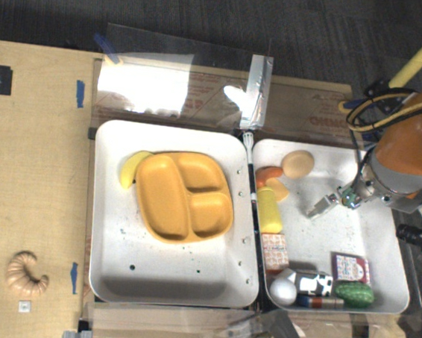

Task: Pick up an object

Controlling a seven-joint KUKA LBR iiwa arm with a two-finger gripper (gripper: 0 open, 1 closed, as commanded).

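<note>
My gripper point(318, 207) hangs over the bare middle of the right bin point(383, 243), reaching in from the right on the grey arm with its orange band point(412, 144). Nothing shows in it. A beige egg-shaped object point(298, 165) lies up and to its left, with an orange piece point(270, 176) beside that. A yellow bottle point(270, 210) and a printed packet point(274, 248) lie along the bin's left wall. At the front sit a white ball point(283, 290), a black-and-white toy point(315, 283), a green vegetable point(354, 293) and a small purple box point(349, 267).
The left bin point(109, 214) holds an orange divided plate point(184, 195) with a yellow banana point(131, 167) tucked at its left edge. A beige curled toy point(28, 273) lies on the bench at the far left. Cables point(371, 106) loop above the arm.
</note>
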